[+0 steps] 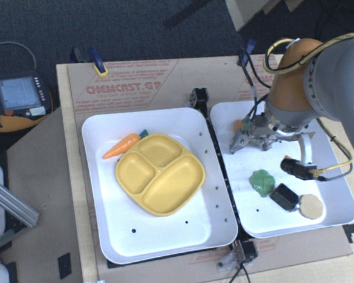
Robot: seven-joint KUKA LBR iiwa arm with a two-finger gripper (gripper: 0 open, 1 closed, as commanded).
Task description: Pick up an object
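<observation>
The gripper [243, 140] hangs low in the right bin [347, 210], fingers spread and holding nothing, near its left wall; the green object [262, 182] lies apart, bare floor between.

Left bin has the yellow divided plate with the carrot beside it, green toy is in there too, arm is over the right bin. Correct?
Not quite. The green toy lies in the right bin, not the left bin; the camera view shows it there. The rest holds: the yellow divided plate sits in the left bin with the carrot beside it, and the arm is over the right bin.
</observation>
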